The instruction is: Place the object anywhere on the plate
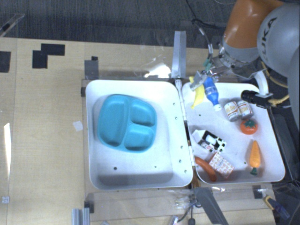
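Camera view: arm comes in from the top right, orange band above the wrist, gripper [209, 71] sits over the back-left corner of the right bin [276, 144], close to the divider between the bins. Blue bottle [211, 92] with a white cap hangs at a tilt right under the gripper, yellow banana-like piece [198, 95] just beside it on the left. The top of the bottle runs up into the finger area, but I cannot tell whether the fingers are clamped on it or how far apart they are; that spot is cluttered and small.

Blue plate [125, 122], three compartments, lies in the left bin [140, 175], toward its back-left. White floor free in front of it and to its right, up to the divider.

Right bin is crowded:
- two small cans [236, 109] mid-back
- tomato-like piece [249, 126] just in front of the cans
- carrot [254, 156] near the right wall
- black-and-white box [210, 141] near the left wall
- checkered packet [221, 165] and red sausage-like piece [205, 168] at the front-left corner, touching or nearly so

Open floor in the right bin is mainly the middle strip between the bottle and the box.
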{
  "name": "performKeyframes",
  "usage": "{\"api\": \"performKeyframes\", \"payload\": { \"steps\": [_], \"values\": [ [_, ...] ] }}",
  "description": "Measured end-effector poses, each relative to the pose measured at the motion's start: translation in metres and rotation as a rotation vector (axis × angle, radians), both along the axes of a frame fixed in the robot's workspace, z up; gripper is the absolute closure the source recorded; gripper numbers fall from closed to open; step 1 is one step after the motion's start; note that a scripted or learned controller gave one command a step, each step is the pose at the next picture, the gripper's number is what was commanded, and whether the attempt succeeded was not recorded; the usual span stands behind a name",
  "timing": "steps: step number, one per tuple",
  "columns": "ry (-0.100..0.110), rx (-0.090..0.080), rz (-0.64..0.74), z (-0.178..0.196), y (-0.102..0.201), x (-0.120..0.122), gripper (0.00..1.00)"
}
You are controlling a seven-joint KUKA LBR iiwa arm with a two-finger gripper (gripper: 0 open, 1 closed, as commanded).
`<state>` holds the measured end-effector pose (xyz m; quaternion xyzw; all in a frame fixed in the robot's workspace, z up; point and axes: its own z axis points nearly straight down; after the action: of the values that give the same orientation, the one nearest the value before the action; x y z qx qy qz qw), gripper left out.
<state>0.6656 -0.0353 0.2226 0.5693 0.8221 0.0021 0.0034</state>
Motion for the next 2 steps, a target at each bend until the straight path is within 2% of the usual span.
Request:
{"api": "performKeyframes", "payload": {
  "steps": [1, 2],
  "values": [
    [0.001, -0.001, 0.359, -0.036, 0.062, 0.004, 1.0],
    [0.002, -0.001, 0.436, -0.037, 0.136, -0.019, 1.0]
  ]
}}
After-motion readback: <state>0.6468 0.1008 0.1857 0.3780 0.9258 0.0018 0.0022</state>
